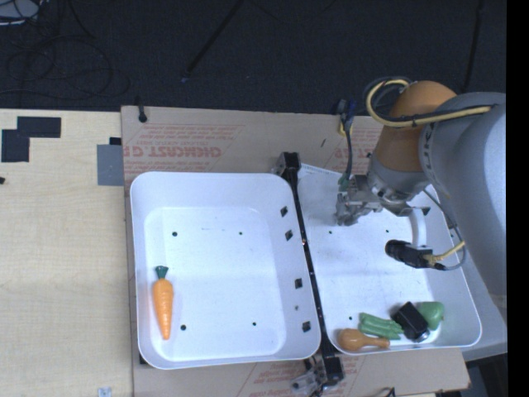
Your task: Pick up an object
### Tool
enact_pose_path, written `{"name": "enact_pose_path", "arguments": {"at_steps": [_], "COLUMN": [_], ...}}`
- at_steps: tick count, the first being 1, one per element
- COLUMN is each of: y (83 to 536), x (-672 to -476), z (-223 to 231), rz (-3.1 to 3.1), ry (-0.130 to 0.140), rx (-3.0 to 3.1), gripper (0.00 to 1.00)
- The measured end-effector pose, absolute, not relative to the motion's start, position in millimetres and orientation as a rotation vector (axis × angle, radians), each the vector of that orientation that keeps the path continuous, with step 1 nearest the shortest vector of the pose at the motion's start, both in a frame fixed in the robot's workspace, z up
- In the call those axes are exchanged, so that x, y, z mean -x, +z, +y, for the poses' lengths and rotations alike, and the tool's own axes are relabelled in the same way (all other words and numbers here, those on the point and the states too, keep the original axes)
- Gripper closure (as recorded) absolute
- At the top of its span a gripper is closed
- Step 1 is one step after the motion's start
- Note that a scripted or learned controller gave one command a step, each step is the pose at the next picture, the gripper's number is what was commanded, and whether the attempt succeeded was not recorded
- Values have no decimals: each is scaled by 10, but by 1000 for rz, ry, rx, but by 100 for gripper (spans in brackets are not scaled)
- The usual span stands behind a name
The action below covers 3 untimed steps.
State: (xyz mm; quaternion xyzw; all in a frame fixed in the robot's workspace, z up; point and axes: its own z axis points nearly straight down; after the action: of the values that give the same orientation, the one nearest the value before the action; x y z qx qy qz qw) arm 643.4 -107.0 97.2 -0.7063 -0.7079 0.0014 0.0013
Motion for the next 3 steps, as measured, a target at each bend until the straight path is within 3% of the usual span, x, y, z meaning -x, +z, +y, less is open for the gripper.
{"name": "enact_pose_path", "arguments": {"at_steps": [1, 2, 3], "y": [3903, 3822, 3875], "x": [-6452, -6440, -6410], "z": [-1173, -832, -401], "rz": [-2233, -2223, -2223], "ry": [-14, 2, 3], "rx": [2229, 2216, 2215], "gripper": [100, 100, 100]}}
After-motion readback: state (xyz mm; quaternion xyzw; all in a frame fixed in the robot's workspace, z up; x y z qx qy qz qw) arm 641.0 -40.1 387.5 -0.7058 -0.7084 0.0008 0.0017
